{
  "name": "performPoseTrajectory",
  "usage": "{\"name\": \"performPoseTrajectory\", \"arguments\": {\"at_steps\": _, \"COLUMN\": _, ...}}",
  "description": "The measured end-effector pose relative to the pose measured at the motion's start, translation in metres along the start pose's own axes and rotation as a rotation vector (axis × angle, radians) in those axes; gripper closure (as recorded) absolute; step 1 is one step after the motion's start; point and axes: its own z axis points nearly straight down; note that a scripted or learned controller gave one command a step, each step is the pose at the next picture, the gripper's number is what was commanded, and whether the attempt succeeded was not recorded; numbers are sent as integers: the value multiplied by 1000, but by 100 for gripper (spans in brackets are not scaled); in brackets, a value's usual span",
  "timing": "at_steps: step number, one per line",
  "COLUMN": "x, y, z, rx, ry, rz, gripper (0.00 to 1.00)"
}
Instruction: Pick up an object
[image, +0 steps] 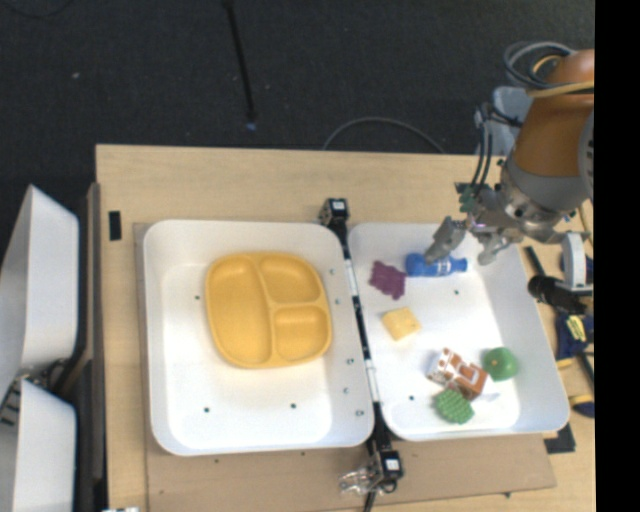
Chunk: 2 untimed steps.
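Camera view: a blue object (437, 266) is seen lying near the right bin's (530, 330) far edge. The jaws (466, 244) are spread wide just above it, gripping nothing. A yellow divided plate (268, 307) is held by the left bin (180, 400).

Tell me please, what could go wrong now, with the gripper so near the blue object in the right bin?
1. The gripper stands spread over the blue object, which lies near the right bin's far wall; closing off-centre might push it away instead of grasping it.
2. The purple object lies close beside the blue one, so a sideways nudge could knock it or it could get caught too.
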Motion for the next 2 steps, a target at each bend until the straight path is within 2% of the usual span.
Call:
{"name": "performPoseTrajectory", "arguments": {"at_steps": 1, "x": 0, "y": 2, "z": -8, "rx": -13, "ry": -1, "rz": -2, "gripper": 0}}
{"name": "performPoseTrajectory", "arguments": {"at_steps": 2, "x": 2, "y": 1, "z": 35, "rx": -9, "ry": -3, "rz": -1, "gripper": 0}}
